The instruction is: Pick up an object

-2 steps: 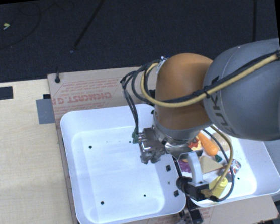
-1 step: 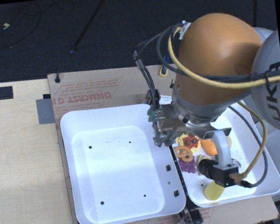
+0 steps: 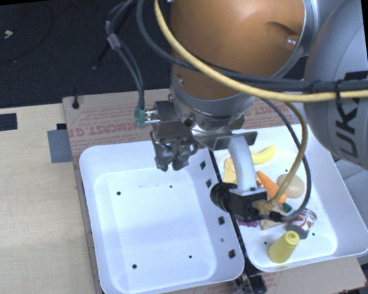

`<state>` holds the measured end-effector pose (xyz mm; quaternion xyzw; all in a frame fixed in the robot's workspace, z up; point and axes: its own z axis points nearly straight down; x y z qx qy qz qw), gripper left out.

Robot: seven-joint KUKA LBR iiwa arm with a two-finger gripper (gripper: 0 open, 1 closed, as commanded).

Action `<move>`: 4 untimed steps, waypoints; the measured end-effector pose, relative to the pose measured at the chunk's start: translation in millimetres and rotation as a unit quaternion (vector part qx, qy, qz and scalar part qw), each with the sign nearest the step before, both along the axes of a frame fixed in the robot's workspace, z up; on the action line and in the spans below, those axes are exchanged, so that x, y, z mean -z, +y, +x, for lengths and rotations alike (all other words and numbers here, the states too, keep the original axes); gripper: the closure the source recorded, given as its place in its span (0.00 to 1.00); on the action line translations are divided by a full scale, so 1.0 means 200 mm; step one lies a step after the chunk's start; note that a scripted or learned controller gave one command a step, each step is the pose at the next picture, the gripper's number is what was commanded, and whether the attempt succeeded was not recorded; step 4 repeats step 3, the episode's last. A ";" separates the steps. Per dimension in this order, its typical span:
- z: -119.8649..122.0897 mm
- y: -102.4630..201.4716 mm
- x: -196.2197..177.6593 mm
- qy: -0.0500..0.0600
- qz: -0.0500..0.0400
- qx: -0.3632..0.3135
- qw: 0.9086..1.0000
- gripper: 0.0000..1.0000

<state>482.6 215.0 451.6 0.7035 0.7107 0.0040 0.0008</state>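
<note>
Nearest the lens, the arm (image 3: 236, 30) is seen as a broad orange band with grey casing to its right, crossed by a yellow cable and dark hoses, and much of the far side of both bins is covered by it. At the far left, the pale wooden bench (image 3: 26, 215) is marked by a few dark and grey squares. Beside it, a brown cardboard sheet (image 3: 108, 122) printed in red is laid under the bins. The left bin (image 3: 154, 226) is set on that sheet, and its white floor is dotted with small dark holes. The gripper (image 3: 173, 156) is hung over the far right corner of this bin, close to the wall shared with its neighbour; whether it is released or clenched cannot be told from this angle. The objects to be picked are all gathered in the right bin (image 3: 350, 222), well apart from the gripper. A small purple piece (image 3: 248, 221) is lodged near the shared wall. A yellow banana (image 3: 263, 155) is laid toward the far side, and an orange carrot (image 3: 267, 183) is placed just nearer than it. A yellow bottle (image 3: 283, 247) is lying toward the near rim. A pale ball (image 3: 294, 186) is set just beside the carrot, and a red and white item (image 3: 307, 218) is found between the ball and the bottle.
</note>
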 end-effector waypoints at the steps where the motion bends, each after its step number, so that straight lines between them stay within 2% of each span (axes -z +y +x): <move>1: -0.03 0.15 -0.46 0.000 0.000 0.002 1.000 1.00; 2: -0.05 0.14 0.47 0.013 -0.008 0.005 1.000 1.00; 3: -0.03 0.14 -0.48 -0.003 0.001 0.004 1.000 1.00; 4: -0.03 0.14 -0.48 -0.003 0.001 0.004 1.000 1.00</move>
